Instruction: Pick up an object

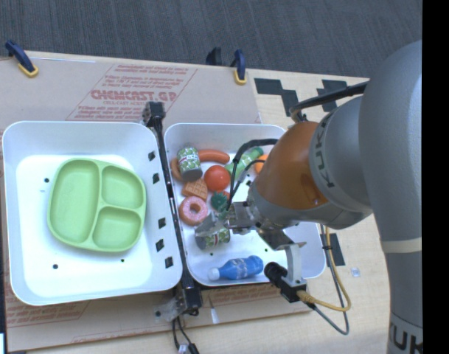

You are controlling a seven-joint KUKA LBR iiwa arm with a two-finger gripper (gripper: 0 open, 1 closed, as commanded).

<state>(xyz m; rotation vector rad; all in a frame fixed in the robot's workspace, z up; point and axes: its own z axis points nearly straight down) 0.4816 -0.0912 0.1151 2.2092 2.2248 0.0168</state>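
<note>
The right bin (209,130) holds several toy foods: a small can (189,161), an orange sausage (213,155), a red tomato (216,177), a brown waffle piece (195,189), a pink donut (194,210) and a blue bottle (237,268) lying near the front wall. My gripper (223,223) hangs low in the middle of this bin, under the orange wrist band. A second can (212,236) lies on its side right at the gripper's tip, just below the donut. The arm hides the right part of the bin.
The left bin (10,198) holds a green divided plate (97,205). A black divider with clips (162,198) runs between the bins. Green and orange toy pieces (242,164) sit by the arm at the right bin's back. A cable (327,301) loops past the front right corner.
</note>
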